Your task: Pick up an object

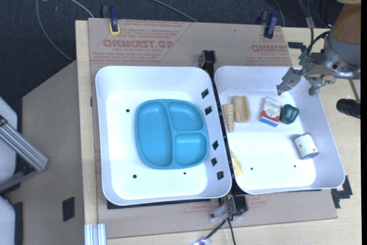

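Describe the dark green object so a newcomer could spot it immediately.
Look in the right bin, toward its upper right, just below the gripper. The dark green object touches a small white, red and blue box; it alone is rounded and dark.

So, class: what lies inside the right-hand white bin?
The right bin holds a tan block beside a ridged pale piece, a small printed box touching a dark green object, and a white cylinder. The pincer covers a little of the far floor.

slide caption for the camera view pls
Open two-finger gripper hovers over right white bin of small objects; blue divided plastic plate in left white bin.
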`<control>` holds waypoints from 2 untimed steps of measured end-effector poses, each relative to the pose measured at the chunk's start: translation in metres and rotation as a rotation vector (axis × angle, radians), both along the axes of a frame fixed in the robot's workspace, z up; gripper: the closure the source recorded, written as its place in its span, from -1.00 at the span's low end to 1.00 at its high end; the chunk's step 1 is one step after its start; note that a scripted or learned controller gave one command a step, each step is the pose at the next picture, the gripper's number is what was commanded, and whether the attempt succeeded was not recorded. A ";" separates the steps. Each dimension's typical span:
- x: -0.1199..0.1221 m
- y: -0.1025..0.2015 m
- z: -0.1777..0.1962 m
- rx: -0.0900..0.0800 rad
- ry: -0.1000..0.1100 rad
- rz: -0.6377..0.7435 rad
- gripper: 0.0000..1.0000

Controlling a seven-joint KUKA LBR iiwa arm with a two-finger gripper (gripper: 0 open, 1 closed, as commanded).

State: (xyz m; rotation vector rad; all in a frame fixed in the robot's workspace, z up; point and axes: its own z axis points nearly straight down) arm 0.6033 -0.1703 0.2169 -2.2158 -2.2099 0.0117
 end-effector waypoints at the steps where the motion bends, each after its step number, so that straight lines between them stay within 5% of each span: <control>1: 0.003 0.000 0.007 -0.003 -0.013 0.003 -1.00; 2: 0.006 -0.001 -0.055 -0.002 -0.009 0.003 -1.00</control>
